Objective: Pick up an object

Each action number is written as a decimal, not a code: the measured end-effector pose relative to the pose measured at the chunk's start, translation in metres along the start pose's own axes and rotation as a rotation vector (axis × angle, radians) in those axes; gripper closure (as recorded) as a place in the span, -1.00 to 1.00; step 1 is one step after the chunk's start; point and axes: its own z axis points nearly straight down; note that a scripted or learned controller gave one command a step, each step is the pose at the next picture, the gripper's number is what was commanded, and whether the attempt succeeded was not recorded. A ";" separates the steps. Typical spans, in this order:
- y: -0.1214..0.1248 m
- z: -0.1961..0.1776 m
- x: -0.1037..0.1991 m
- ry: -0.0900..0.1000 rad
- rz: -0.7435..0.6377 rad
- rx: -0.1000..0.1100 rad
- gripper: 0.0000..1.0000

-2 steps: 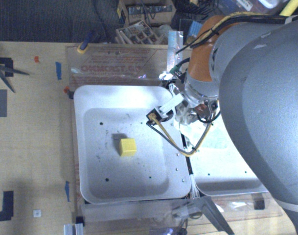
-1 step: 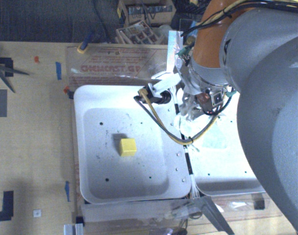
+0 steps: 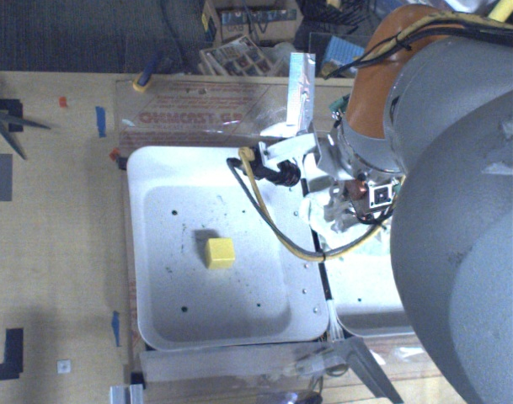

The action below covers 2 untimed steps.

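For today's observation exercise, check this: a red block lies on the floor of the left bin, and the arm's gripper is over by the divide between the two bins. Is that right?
Not quite: the block is yellow, not red. The camera view shows it lying on the floor of the left bin, with the gripper over by the divide between the two bins.

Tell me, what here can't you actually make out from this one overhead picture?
- Right bin: mostly covered by the big grey arm in the camera view.
- Gripper: lost among brackets and the yellow cable near the bins' divider; open or shut can't be told.
- Yellow block in the left bin: its hidden sides can't be judged.
- Clutter along the top edge: blurred and cut off.
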 end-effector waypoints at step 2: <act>-0.104 0.191 -0.024 0.000 0.000 0.000 1.00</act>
